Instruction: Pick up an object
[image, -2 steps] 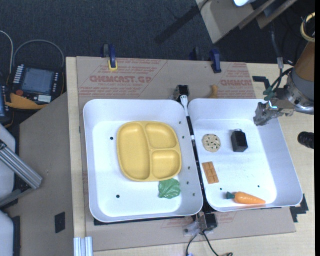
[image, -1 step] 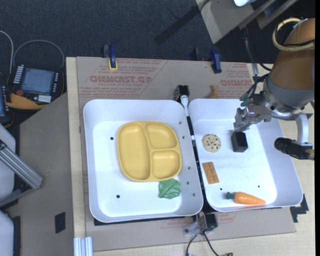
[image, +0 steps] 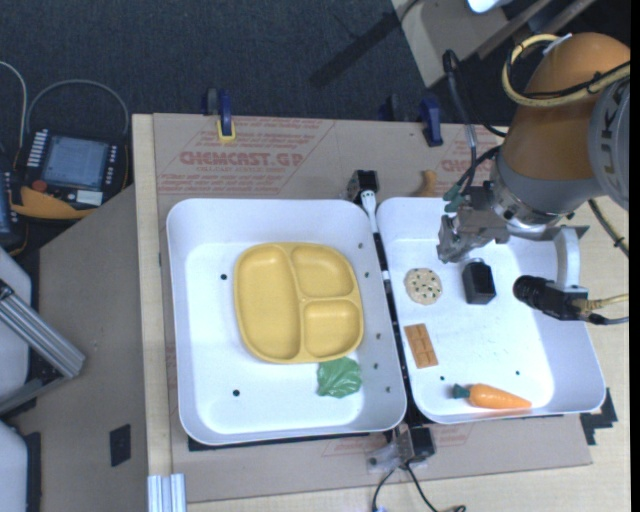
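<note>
Carrot (image: 493, 397) at right bin's (image: 560, 360) near edge; cookie (image: 423, 285) beside its left wall. Gripper (image: 455, 243) above the far left corner, grip state unreadable.

Your claw (image: 458, 243) hangs over the far left part of the right bin (image: 560, 370), with the cookie (image: 423, 285) just below and left of it and the small block (image: 479, 281) just below and right. Nearer you from the claw lies the cracker (image: 422, 345), and beyond that, at the bin's near edge, the carrot (image: 490, 397). Well to the claw's left, the left bin (image: 195, 320) on the bench (image: 150, 200) holds the divided plate (image: 297, 301), with the leafy piece (image: 339, 377) touching its near edge.
</note>
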